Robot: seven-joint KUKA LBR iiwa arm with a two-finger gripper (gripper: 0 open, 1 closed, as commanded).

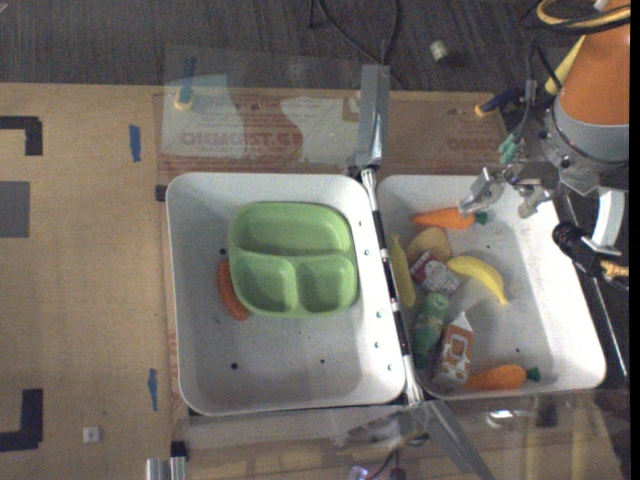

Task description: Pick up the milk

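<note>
Two bins (200, 368), two carrots (443, 219), one banana (480, 276)

Robot lab: taped bench (80, 298), white bins (190, 368), cables (350, 18).

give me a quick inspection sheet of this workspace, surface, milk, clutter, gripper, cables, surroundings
surface: wooden bench bearing left bin and right bin, side by side
job's things: milk carton lying in the right bin's near part, apart from the gripper
clutter: green tray over an orange item in the left bin; two carrots, banana, green bottle in the right bin
grippers: gripper over the right bin's far edge, by a carrot
cables: black cable on the floor; yellow loop by the arm
surroundings: dark carpet
</note>
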